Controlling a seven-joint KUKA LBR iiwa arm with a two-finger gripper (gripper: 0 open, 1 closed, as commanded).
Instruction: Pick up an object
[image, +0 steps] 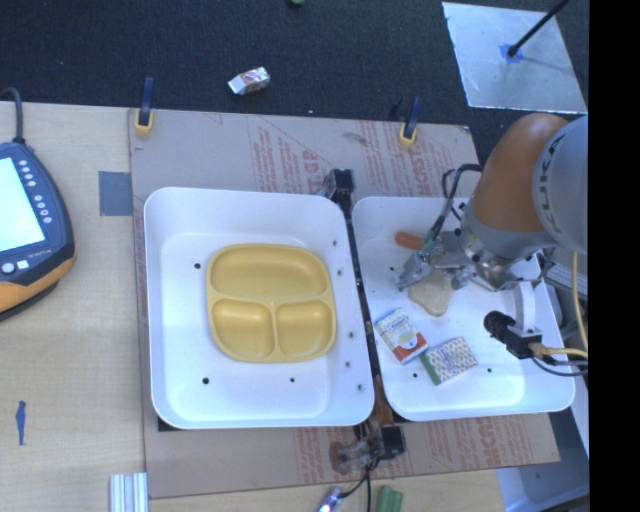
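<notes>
The arm (520, 190) reaches in from the right and is low over the right bin (480, 400), with the gripper (432, 268) down near the upper middle of that bin. The step in hand seems to be the grasp itself: the gripper is at, or just above, a pale beige piece (432, 298) that lies on the bin floor, and one metal finger (412, 272) stands just to its left. I cannot tell if the fingers are spread or pressed together, because the wrist covers most of them, and nothing is seen clearly between them, so I do not count the piece as held. Other things to pick are in the same bin: a small orange piece (407, 240) near the upper wall, a small packet with red print (400, 334) and a green patterned packet (447, 360) just beside it, both lower in the bin. The left bin (170, 300) holds a yellow tray with three sections (270, 300). In my judgement the next move calls for closing the fingers around the beige piece and then lifting straight up, slowly, to check that it really comes with the gripper. The piece looks flat, so it may slip out.
</notes>
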